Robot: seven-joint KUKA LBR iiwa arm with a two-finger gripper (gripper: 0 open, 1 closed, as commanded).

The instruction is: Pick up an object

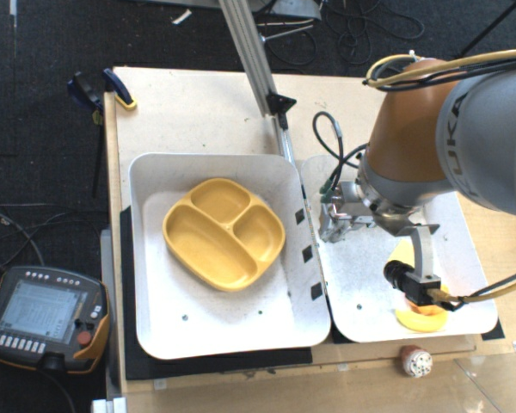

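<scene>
Camera view, overhead: the gripper [334, 222] hangs low just right of a glossy yellow three-compartment plate [224, 232], rounded and smooth, lying flat in the matte white left bin [206, 321]. Whether the gripper is open cannot be told. No object appears lifted, so the pick looks undone. Farther right lies a partly hidden yellow object [417, 321].

Your one fixed camera looks down at a slant on the pale flat bench [189, 110] from fairly close; one shallow white bin [198, 325] sits mid-frame, a second white bin [361, 295] lower right.
</scene>
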